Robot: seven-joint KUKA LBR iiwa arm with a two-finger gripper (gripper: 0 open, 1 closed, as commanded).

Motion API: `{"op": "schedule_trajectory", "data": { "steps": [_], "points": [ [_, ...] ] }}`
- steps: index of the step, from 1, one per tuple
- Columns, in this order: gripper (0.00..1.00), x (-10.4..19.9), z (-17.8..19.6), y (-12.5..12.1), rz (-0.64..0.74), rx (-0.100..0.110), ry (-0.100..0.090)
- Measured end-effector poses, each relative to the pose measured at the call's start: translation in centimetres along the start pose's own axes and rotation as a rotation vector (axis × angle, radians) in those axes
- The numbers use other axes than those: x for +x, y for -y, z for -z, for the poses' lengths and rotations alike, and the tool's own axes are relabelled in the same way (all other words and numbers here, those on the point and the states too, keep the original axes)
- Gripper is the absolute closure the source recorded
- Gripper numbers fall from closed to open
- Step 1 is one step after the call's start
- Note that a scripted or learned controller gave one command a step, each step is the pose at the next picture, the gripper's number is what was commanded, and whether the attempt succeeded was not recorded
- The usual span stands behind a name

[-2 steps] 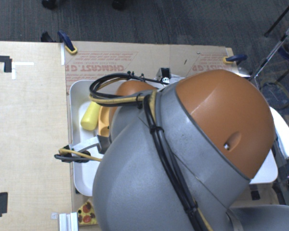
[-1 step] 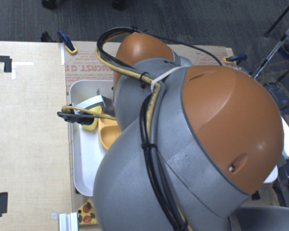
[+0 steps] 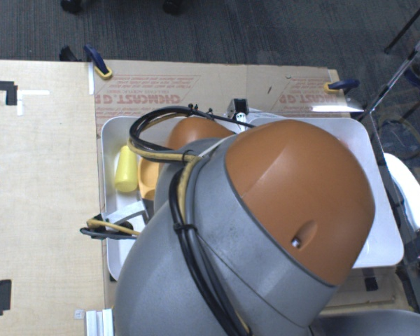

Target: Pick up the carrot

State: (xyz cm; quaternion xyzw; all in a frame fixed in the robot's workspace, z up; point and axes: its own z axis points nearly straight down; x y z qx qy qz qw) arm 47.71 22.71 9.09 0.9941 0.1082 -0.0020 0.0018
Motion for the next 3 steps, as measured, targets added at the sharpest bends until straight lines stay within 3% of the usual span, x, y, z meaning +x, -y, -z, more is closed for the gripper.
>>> {"op": "schedule_trajectory", "data": {
  "steps": [1, 3],
  "points": [
    [1.0, 0.2, 0.8, -0.2, 0.003, -0.007, -0.006],
    [1.0, 0.3, 0.4, -0.2, -0.017, -0.002, -0.009]
  ]
}}
